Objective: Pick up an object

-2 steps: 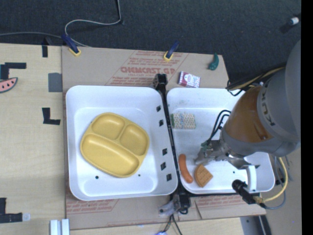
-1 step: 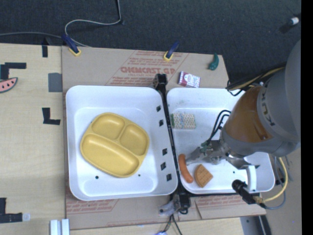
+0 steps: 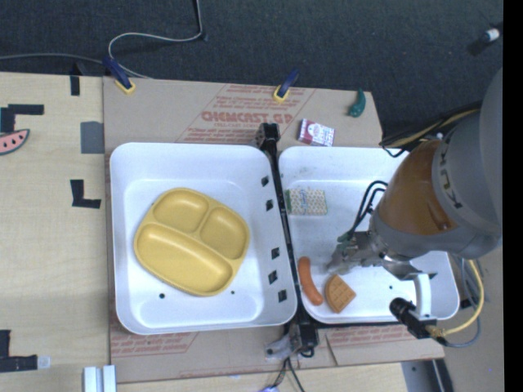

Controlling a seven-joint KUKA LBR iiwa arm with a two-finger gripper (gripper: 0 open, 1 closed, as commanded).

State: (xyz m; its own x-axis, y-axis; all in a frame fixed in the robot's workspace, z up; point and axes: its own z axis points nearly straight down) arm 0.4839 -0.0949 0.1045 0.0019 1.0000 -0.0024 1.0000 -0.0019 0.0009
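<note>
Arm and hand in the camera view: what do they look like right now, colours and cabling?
The arm is bulky and grey, with a broad orange band above the wrist. A black cable loops along its left side down to the hand, which is small, dark metal. A white bracket with a black knob sits below the wrist.

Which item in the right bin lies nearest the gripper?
The tan cracker-like piece, just below the gripper; the orange sausage lies farther left, the speckled packet higher up.
</note>
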